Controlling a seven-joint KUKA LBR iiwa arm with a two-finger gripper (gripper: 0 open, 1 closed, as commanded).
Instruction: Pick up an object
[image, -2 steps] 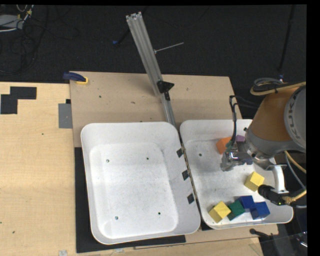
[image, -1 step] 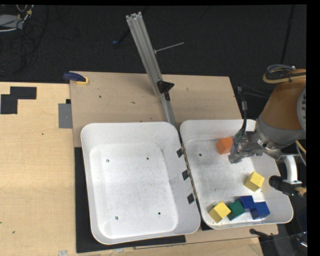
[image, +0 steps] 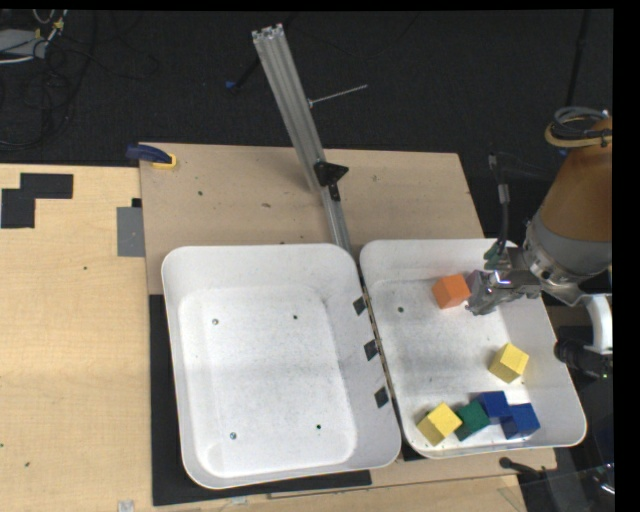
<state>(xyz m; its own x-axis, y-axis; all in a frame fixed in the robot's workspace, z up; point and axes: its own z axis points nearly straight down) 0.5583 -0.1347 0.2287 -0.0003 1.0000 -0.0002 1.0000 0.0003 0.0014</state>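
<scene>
Grey two-finger gripper (image: 487, 297) low in the right white bin (image: 420, 345), just right of the small orange cube (image: 451, 291); finger state impossible to tell, too small and blurred. Lone yellow cube (image: 509, 362) below. Near front rim, clustered yellow (image: 438, 423), green (image: 472, 418) and blue blocks (image: 508, 414). Left white bin (image: 190, 275) alongside. Arm with orange band (image: 578, 195) entering from right, partly cut off.

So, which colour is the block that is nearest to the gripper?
Orange. The block lies in the right bin, just left of the gripper, seen in the camera view.
</scene>
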